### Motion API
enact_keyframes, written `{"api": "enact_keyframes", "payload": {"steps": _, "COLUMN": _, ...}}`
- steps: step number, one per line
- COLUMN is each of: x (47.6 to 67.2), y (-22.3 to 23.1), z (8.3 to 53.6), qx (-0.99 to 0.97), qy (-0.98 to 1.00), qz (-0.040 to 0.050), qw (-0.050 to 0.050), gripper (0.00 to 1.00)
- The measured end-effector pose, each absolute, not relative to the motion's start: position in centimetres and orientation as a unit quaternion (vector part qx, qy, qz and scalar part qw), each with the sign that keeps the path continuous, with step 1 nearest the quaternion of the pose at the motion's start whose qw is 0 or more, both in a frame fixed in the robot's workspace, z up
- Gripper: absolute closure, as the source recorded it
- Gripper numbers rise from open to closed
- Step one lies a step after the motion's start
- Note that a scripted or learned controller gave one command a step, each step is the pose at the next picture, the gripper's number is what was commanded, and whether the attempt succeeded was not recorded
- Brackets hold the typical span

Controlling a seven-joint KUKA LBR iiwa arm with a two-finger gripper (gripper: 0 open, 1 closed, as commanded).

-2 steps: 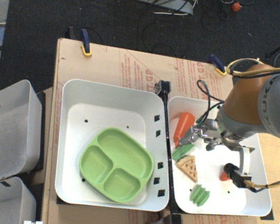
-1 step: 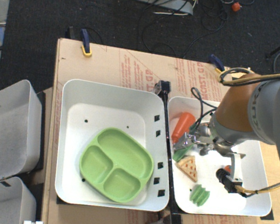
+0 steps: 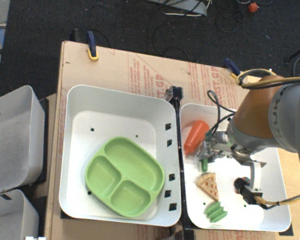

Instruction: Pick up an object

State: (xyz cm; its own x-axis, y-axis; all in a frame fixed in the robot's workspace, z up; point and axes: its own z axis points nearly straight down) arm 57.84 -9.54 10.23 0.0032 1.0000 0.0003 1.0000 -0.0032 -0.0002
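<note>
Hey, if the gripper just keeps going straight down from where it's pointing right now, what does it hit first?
Most likely the small green piece right under the gripper in the right bin, beside the orange carrot. Depth is hard to judge from this slanted view, so it may land on the bin floor next to it.

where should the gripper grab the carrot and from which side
Probably across the middle of the carrot, from straight above. It lies flat in the right bin, long axis running near to far, close to the bin's left wall, so the fingers would best close across its narrow width. The gripper is already beside its lower end; the pizza slice lies clear of it.
</note>
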Motion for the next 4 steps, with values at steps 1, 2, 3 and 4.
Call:
{"api": "enact_keyframes", "payload": {"steps": 1, "x": 57.5, "y": -9.5, "z": 16.5, "qx": -0.707, "qy": -0.708, "qz": -0.0013, "qw": -0.002, "gripper": 1.00}}
{"api": "enact_keyframes", "payload": {"steps": 2, "x": 57.5, "y": -9.5, "z": 20.2, "qx": -0.706, "qy": -0.708, "qz": -0.0009, "qw": -0.002, "gripper": 1.00}}
{"api": "enact_keyframes", "payload": {"steps": 3, "x": 57.1, "y": -3.9, "z": 20.9, "qx": -0.704, "qy": -0.710, "qz": -0.0005, "qw": 0.001, "gripper": 1.00}}
{"api": "enact_keyframes", "payload": {"steps": 4, "x": 58.0, "y": 1.2, "z": 20.3, "qx": -0.704, "qy": -0.710, "qz": -0.0003, "qw": 0.000, "gripper": 1.00}}
